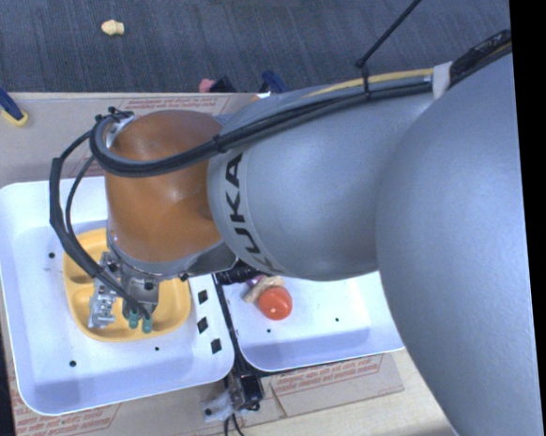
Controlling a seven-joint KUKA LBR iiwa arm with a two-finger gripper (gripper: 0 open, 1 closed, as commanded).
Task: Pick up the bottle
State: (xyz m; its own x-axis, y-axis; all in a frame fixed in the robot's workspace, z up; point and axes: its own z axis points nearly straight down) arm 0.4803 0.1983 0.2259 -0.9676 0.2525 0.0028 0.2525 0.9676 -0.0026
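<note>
Currently find claw [135, 313] low over yellow dish [173, 322] in left bin [24, 279]. Cannot tell whether released or clenched. Take orange-capped item as bottle [274, 302], lying in right bin [358, 342] just past the divider, partly under the arm [345, 178]. Place it right of claw, at about the same depth. Judge long axis slanted far-left to near-right, body mostly hidden. Needs a rightward crossing first.

The arm [345, 178] hides most of both bins [24, 279] beneath it.
</note>
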